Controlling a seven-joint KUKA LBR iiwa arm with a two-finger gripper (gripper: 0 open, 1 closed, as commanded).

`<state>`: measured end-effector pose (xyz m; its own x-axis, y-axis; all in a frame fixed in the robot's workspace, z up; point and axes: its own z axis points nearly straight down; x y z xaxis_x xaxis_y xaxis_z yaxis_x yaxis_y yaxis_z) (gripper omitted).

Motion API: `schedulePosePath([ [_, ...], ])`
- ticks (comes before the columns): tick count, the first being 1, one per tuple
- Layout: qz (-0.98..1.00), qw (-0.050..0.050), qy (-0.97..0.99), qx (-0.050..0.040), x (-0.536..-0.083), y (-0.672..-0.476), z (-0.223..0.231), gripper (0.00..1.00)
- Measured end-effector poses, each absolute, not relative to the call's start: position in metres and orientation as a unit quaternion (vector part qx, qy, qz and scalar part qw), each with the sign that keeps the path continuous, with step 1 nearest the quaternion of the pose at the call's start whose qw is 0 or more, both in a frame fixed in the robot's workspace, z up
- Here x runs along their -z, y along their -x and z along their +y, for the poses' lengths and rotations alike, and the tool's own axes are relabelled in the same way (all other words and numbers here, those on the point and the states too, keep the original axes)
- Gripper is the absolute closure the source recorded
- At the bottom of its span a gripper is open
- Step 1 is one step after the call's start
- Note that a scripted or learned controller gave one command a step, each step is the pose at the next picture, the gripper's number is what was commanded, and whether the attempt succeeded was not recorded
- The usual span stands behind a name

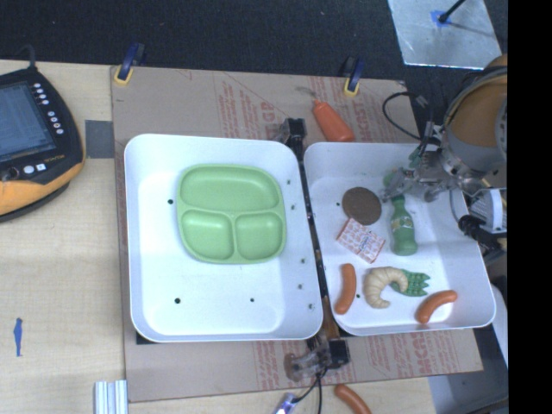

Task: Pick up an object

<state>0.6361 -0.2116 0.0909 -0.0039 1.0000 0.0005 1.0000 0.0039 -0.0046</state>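
Right bin (pixel 466 313) front: two sausages (pixel 346 287), croissant (pixel 385 285); mid: red-white packet (pixel 360 239), green bottle (pixel 402 227), brown disc (pixel 361 204); gripper (pixel 412 179) just above bottle top, fingers blurred, grip unclear; left bin (pixel 147 257) holds green divided plate (pixel 231 212).

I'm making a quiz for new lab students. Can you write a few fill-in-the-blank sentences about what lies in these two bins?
1. The green plate lies in the ____ bin.
2. The green bottle lies in the ____ bin.
3. The croissant lies between two ____.
4. The gripper hovers near the bottle's ____.

Missing words: left; right; sausages; top
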Motion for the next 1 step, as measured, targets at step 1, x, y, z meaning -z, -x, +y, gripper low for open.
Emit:
schedulePosePath([
  [1,-0.709,0.002,0.705,-0.0018,-0.1023,-0.6364,-0.2127,1.00],
])
